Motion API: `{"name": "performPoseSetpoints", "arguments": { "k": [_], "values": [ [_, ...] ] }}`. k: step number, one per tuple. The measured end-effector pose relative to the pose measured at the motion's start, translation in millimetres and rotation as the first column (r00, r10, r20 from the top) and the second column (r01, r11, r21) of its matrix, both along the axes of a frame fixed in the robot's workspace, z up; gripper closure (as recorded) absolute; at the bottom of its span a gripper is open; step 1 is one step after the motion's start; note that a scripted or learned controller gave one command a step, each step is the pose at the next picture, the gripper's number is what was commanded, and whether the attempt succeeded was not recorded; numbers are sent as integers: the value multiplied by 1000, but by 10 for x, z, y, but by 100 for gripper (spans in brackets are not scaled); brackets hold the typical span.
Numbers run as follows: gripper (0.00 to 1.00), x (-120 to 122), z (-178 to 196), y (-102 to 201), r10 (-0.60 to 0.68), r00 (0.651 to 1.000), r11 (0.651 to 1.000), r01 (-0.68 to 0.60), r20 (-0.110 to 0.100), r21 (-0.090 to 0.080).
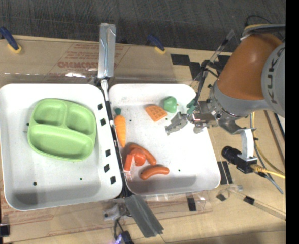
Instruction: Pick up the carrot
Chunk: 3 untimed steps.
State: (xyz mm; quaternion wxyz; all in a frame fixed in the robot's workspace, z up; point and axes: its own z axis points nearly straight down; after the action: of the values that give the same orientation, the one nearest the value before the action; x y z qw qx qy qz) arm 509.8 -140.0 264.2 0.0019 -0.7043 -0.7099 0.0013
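The carrot (120, 129) is orange with a small green top and lies lengthwise along the left wall of the right bin (200, 161). My gripper (176, 123) hangs over the middle of that bin, well to the right of the carrot and apart from it. Its fingers are open with nothing between them. It sits just below and right of an orange waffle-like piece (156, 113).
A green round toy (169, 104) lies at the back of the right bin. A red pepper-like piece (136, 155) and a reddish sausage (154, 172) lie just in front of the carrot. The left bin (12, 182) holds a green divided plate (63, 128).
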Motion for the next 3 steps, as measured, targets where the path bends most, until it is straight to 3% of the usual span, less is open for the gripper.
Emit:
{"name": "performPoseSetpoints", "arguments": {
  "k": [1,2,3],
  "values": [
    [0,-21,-742,646,125,992,992,-125,-1,0],
    [0,502,-548,90,307,952,952,-307,4,-2],
    [0,919,-629,-139,282,959,959,-282,3,-1]
  ]
}}
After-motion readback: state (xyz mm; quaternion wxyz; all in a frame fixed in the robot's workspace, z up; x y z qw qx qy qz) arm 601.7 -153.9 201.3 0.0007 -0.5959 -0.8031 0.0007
